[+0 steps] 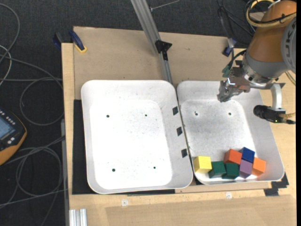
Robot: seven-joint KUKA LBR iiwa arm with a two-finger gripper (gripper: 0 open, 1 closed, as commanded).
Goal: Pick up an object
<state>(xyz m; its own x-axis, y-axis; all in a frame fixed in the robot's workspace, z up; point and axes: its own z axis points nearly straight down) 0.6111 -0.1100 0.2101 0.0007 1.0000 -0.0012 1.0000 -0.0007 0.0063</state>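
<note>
Over the right bin (263, 126), the hand (225, 96), nothing visibly held.

bench (131, 46) | wooden | bears left bin (94, 126), right bin (263, 131)

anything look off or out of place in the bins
Nothing is spilled or damaged. The blocks are all crowded into the near corner of the right bin, some stacked on others, while the gripper sits over that bin's far end, away from them.

- We see a metal pole (149, 29) up-left of the hand.
- A blue clamp (77, 40) sits far left on the counter (127, 51).
- Cables (28, 88) lie beyond.
</note>
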